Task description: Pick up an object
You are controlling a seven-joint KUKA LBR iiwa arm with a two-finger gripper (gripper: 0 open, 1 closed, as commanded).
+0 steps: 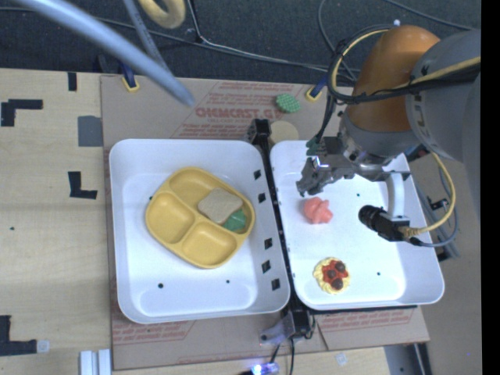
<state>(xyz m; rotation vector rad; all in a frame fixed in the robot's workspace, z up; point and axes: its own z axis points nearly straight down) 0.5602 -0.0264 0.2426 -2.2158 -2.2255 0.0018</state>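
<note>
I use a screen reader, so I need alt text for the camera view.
The gripper hangs over the right bin, just above a pink toy, with a small pizza toy nearer the front. In the left bin, a yellow divided plate holds a bread slice and a green piece.

desk [47,233]: pale wood with black marks
board [226,112]: brown cardboard under the bins, red print
floor [258,14]: dark, beyond the desk's far edge
cables [234,49]: black, across the floor

text: red print "CHEMCAST" | on: cardboard sheet [226,108] under the bins | rest of print: illegible
</note>
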